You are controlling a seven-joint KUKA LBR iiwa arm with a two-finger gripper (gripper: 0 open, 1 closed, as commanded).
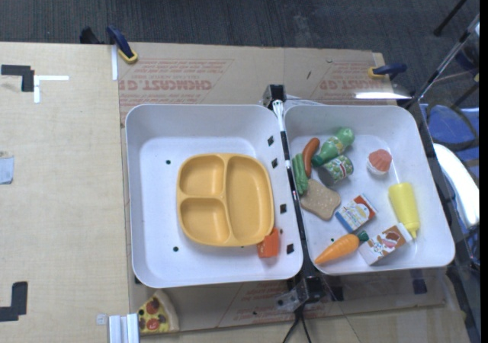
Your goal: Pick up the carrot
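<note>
Orange toy carrot (338,249): lies near the front wall of the right shallow white bin (435,174), green top touching a small juice carton (386,245).
Slice of brown toy bread (320,199): just behind the carrot.
Yellow divided plate (226,200): in the left white bin (145,181).
Pincer: state cannot be told.

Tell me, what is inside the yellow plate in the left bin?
The yellow plate has three compartments, and all three look bare. A small orange piece lies just outside its lower right corner, touching the rim. Whatever is under the plate is hidden.
</note>
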